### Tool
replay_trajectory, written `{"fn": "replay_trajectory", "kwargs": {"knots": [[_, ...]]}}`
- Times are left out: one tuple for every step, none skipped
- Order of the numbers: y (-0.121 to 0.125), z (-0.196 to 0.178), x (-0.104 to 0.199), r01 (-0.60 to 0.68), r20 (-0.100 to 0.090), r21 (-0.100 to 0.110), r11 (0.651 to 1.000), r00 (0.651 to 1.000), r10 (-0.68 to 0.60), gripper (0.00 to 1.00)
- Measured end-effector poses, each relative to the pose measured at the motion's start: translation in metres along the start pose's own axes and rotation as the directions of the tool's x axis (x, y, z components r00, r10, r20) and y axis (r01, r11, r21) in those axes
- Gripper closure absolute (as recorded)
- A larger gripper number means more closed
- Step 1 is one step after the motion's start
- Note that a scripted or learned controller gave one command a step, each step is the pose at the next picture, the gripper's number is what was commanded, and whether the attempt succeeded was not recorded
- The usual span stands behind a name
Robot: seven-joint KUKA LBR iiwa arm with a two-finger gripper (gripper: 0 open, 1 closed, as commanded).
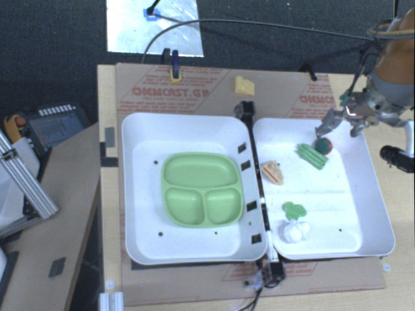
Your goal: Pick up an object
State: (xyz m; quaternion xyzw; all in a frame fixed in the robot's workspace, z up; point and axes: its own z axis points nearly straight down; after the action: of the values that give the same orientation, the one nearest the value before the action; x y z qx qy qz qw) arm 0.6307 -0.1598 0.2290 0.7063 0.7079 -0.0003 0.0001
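The tool (pixel 340 126) hangs over the far right corner of the right bin (pixel 369 173), fingers spread apart with nothing between them. Just below its left finger sits a small red-and-green ball (pixel 323 146), touching a green ridged piece (pixel 311 156). Further out toward the bins' divider lies a tan wedge (pixel 272 172), then a white-and-green toy (pixel 294 222). Well away, the left bin (pixel 139 141) holds a green divided plate (pixel 199 188).

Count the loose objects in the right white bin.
4, maybe more under the gripper: ridged green piece and small red-green ball at the far end, tan wedge by the divider, green-topped white toy near the front.
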Motion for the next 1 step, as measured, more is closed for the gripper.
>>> {"fn": "replay_trajectory", "kwargs": {"knots": [[-0.0007,0.0414,-0.0008,-0.001,0.0,0.001,1.0,1.0,0.001,0.0]]}}
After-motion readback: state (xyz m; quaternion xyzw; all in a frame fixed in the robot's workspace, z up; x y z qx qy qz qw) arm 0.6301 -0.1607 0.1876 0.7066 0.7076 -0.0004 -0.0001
